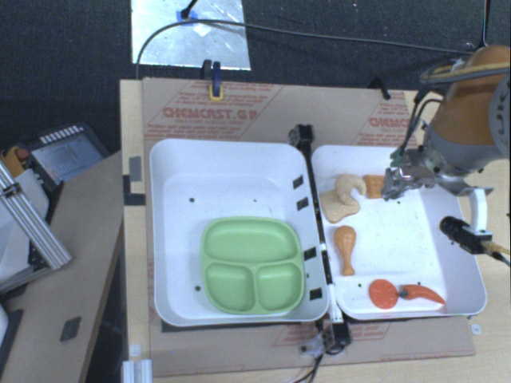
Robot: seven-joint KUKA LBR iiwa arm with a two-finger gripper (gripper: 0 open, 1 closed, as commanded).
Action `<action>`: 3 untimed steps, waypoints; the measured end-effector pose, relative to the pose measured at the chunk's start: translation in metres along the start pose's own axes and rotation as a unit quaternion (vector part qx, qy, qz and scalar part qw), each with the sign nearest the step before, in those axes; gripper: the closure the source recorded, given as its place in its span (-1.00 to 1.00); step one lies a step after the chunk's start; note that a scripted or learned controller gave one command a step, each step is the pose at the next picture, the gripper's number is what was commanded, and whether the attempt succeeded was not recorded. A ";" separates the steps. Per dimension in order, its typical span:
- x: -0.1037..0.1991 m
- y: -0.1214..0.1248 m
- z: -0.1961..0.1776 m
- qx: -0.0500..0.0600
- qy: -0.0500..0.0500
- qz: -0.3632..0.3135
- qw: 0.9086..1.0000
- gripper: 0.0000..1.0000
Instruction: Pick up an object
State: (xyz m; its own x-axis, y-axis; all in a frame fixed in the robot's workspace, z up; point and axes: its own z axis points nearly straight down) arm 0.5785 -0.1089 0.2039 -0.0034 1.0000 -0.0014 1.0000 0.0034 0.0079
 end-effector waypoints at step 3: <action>0.100 0.011 -0.031 0.004 0.001 -0.003 1.000 1.00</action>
State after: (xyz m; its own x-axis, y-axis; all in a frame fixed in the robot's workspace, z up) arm 0.5887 -0.0090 0.2347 -0.0089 1.0000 0.0014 1.0000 0.0089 0.0003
